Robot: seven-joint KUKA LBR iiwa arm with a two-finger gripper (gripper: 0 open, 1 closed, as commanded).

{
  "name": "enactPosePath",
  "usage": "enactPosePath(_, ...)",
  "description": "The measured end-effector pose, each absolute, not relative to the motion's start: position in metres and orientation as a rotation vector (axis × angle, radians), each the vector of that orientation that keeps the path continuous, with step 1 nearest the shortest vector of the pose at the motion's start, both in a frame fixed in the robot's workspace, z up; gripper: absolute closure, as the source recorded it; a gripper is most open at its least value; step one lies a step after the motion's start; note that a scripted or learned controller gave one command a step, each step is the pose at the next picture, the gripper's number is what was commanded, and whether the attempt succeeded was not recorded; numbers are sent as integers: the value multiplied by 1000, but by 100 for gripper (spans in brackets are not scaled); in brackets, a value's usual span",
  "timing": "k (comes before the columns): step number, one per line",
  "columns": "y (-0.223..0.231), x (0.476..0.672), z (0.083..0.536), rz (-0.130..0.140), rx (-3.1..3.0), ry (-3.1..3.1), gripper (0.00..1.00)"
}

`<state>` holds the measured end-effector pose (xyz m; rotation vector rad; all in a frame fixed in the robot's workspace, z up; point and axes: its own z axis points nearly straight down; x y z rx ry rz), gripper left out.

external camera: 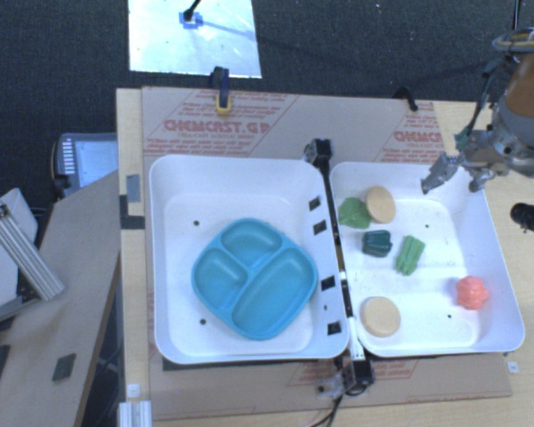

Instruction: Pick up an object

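Observation:
The right bin (pixel 489 238) holds several small items: a light green piece (pixel 353 212), a tan round piece (pixel 381 205), a dark teal pepper (pixel 377 242), a green ridged piece (pixel 410 254), a pink ball (pixel 472 293) and a tan disc (pixel 380 316). My gripper (pixel 455 174) hangs over the bin's far right corner, with its two fingers spread apart and nothing between them. It sits well to the right of the tan round piece and above the level of the items.
The left bin (pixel 173 203) holds a blue divided plate (pixel 253 277). A black divider (pixel 331 238) runs between the bins. Cardboard (pixel 276 123) lies under both bins. The arm's grey wrist (pixel 523 123) stands at the right edge.

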<state>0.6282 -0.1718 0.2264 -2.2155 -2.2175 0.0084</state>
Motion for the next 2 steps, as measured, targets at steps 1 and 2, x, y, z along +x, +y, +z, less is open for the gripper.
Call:
enactPosePath(1,-172,631,233,-1,-2220,-2226,0)
enactPosePath(2,-177,623,185,2,-2219,-2222,0)
